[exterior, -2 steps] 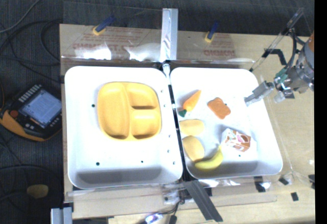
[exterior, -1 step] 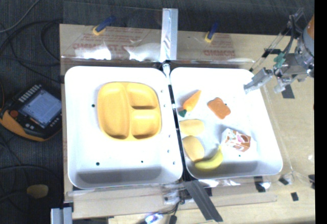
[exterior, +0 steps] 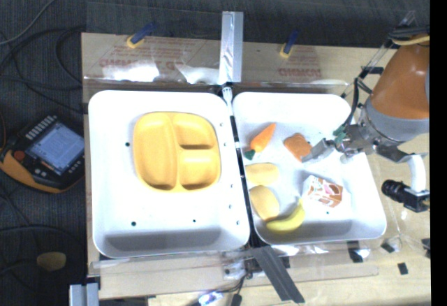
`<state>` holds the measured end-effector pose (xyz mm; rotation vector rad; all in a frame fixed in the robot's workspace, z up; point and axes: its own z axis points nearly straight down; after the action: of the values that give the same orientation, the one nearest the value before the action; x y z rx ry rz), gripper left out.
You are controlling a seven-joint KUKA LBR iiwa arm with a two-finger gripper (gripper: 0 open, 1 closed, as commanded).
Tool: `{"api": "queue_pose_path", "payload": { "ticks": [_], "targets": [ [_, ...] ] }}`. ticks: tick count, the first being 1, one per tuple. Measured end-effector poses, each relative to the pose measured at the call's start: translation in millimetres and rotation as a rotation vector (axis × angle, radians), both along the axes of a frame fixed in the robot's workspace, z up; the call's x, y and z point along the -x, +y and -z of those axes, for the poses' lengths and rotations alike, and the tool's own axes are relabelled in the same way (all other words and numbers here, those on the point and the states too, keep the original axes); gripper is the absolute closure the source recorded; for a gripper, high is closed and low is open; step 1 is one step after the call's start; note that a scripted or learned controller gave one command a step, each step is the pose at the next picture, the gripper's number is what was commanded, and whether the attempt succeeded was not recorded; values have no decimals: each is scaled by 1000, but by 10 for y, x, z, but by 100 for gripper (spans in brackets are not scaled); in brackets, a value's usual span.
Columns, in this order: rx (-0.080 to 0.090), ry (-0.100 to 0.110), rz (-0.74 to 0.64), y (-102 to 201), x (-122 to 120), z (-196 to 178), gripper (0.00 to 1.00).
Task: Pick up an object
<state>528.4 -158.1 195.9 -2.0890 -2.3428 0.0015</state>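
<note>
Objects in right bin point(exterior: 363, 179): one carrot point(exterior: 263, 137), one banana point(exterior: 286, 219)

Divided tray point(exterior: 176, 151) in left bin point(exterior: 112, 228), carrot point(exterior: 263, 137), banana point(exterior: 286, 219), carton point(exterior: 323, 192) in right bin point(exterior: 363, 224)

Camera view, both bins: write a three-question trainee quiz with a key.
1. True or false: the yellow divided tray lies in the right bin.
2. Which item lies nearest the gripper? A) banana B) orange block C) toy carrot
3. Fill in: the white printed packet lies to the ___ of the banana in this view.

Key: 1 false, it lies in the left bin. 2 B. 3 upper right.
</note>
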Motion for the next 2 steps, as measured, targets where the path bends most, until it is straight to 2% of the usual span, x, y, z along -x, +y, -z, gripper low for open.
{"api": "queue_pose_path", "payload": {
  "ticks": [1, 2],
  "targets": [
    [6, -13, 18, -272, -561, 1056, 0],
    [5, -12, 31, -295, -877, 1071, 0]
  ]
}}
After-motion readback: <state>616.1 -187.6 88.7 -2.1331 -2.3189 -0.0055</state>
